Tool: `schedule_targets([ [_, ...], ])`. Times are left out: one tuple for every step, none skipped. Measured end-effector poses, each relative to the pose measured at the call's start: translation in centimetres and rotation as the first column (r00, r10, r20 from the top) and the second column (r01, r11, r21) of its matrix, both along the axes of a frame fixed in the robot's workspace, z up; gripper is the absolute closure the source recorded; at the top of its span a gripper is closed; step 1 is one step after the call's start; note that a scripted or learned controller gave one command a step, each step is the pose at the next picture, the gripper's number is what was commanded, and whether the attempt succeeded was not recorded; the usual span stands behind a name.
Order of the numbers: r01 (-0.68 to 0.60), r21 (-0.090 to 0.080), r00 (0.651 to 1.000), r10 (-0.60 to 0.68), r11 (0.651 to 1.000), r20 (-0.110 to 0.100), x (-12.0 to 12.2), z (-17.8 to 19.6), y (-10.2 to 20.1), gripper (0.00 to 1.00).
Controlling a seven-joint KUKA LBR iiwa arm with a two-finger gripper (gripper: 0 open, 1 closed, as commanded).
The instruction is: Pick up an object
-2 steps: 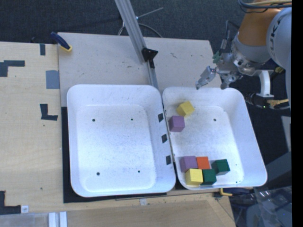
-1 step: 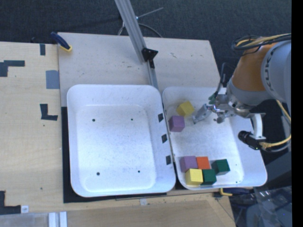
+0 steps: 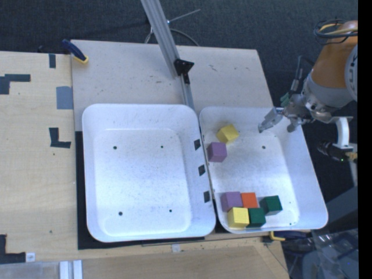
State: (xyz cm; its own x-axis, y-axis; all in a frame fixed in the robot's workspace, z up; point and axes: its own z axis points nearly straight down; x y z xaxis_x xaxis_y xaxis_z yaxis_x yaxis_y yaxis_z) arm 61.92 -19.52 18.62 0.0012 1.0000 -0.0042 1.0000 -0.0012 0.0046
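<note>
The right bin [image 3: 302, 156] holds several small blocks. A yellow block [image 3: 228, 133] and a purple block [image 3: 217, 151] lie near its back left. At the front sits a cluster: a purple block [image 3: 231, 200], an orange block [image 3: 249, 199], a dark green block [image 3: 271, 204], a second yellow block [image 3: 238, 216] and another green block [image 3: 256, 216]. My gripper [image 3: 278, 125] hangs over the bin's back right corner, to the right of the first yellow block. It is open, with nothing between its fingers.
The left bin [image 3: 93, 156] stands beside the right one. A slanted metal pole [image 3: 163, 28] comes down to the bins' shared back edge. A blue and yellow tool [image 3: 75, 51] lies at the bench's back left.
</note>
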Motion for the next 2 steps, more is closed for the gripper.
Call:
schedule_targets([
  [-0.005, 0.002, 1.0, 0.005, 1.0, 0.0, 5.9, 1.0, -1.3, 0.0],
  [0.0, -0.002, 1.0, 0.0, 1.0, -0.023, 5.9, -9.4, 1.2, 0.0],
])
